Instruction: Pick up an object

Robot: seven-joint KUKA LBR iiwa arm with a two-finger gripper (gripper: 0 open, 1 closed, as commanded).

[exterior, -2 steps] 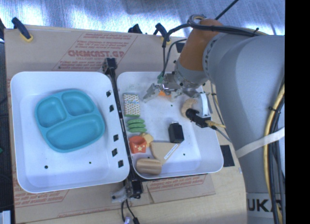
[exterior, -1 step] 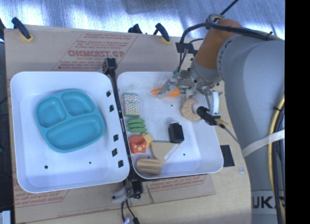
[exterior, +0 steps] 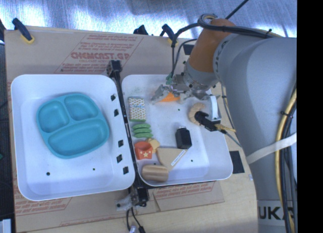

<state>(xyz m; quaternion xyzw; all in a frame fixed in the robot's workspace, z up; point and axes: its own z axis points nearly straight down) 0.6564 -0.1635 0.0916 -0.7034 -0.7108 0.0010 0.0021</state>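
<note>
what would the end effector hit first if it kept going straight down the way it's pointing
Most likely the small orange piece lying just under the end effector near the back of the right bin. Depth is hard to judge, so it may already be touching it.

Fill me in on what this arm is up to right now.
The grey arm's gripper is low in the far part of the right white bin, at a small orange piece. A black block, green pods and other toys lie nearby. The blue divided plate sits in the left white bin.
</note>
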